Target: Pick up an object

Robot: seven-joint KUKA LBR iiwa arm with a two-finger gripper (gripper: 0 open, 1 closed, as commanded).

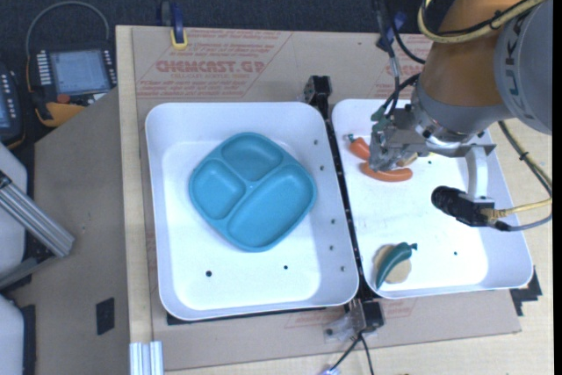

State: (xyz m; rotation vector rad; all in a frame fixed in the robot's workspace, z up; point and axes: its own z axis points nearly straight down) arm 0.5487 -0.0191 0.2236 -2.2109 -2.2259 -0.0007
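In the right bin point(492, 272) an orange sausage-like piece point(389, 174) lies near the far left, with a small orange-red bit point(358, 147) just beyond it. My gripper point(384, 159) hangs straight over these, its fingertips down at the orange piece. A beige piece with a dark green stem point(393, 262) lies near the bin's front edge. A blue divided plate point(253, 189) sits in the left bin point(176, 277).
A black cylindrical part point(458, 204) of the arm with a cable juts over the right bin's middle. A black clamp point(317, 89) sits at the far end of the divider between the bins, another point(369, 315) at the near end.
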